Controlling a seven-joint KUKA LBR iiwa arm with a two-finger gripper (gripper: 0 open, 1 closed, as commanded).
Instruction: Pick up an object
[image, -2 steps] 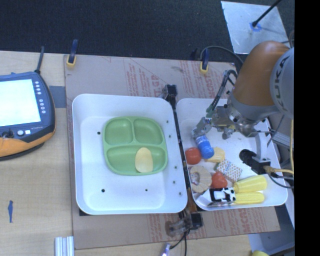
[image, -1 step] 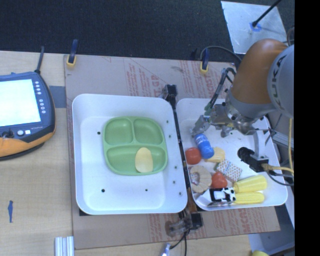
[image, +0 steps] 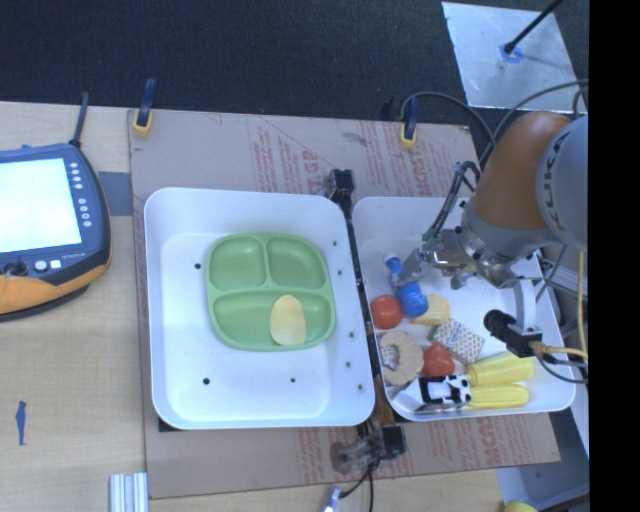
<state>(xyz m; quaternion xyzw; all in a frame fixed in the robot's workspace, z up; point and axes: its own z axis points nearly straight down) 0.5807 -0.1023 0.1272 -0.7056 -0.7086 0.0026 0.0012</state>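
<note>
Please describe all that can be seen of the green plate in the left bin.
The green plate is a rounded-square tray, seemingly matte plastic, divided into three compartments: two small ones at the far side, one wide one at the near side. It lies flat in the middle of the left bin. A pale yellow, egg-shaped object rests in the wide compartment, toward its right.

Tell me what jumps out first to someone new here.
The green divided plate in the left bin, a pale yellow lump in its front compartment. Next, the right bin, crowded with small toys under the grey and orange arm.
</note>
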